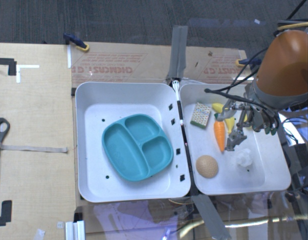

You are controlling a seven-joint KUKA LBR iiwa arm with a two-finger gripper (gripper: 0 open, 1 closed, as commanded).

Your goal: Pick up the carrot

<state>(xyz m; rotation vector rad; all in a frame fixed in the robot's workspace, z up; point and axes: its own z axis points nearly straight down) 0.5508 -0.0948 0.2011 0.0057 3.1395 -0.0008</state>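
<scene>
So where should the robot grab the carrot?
Probably around its middle, coming straight down from above. The carrot lies flat in the right bin, long and thin, pointing up and down the picture, so the gripper should pinch across its narrow sides. The yellow thing crowds its top end.

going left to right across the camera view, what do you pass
scissors → blue divided plate in the left bin → sponge → carrot → hand → orange band of the arm
</scene>
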